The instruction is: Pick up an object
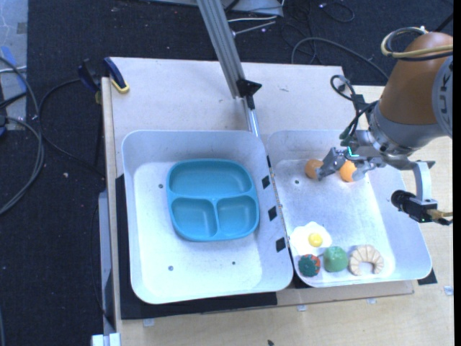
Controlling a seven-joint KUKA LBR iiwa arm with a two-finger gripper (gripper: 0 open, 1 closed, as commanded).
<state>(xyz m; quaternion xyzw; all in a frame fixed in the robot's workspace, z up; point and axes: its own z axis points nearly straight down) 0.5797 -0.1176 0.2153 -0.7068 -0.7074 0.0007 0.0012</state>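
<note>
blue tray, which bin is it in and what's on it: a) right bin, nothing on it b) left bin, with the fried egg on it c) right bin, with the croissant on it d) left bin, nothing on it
d: the blue tray lies in the left bin, its three compartments bare; the croissant and fried egg lie in the right bin.

You had bright, even overhead light on the bench, so the two white bins (144,193) looked washed out and cast only faint, soft shadows. The dark floor (57,20) around them fell nearly to black, hiding detail among the cables. Overall sharpness was modest, with soft grain, and the arm (418,78) looked slightly blurred.
</note>
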